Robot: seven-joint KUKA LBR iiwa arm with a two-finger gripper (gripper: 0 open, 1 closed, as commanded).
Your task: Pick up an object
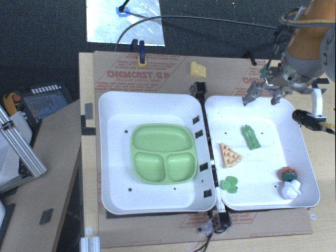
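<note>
Two white bins sit side by side on the bench. The left bin (113, 140) holds a green divided plate (163, 152). The arm (310, 33) reaches over the far edge of the right bin (299, 156); its gripper (262, 95) hangs there with fingers spread and nothing between them. In the right bin lie a pizza slice (230, 155), a green toy (251, 137), a small green piece (229, 184) and, in the near right corner, a white-and-red toy (289, 182).
</note>
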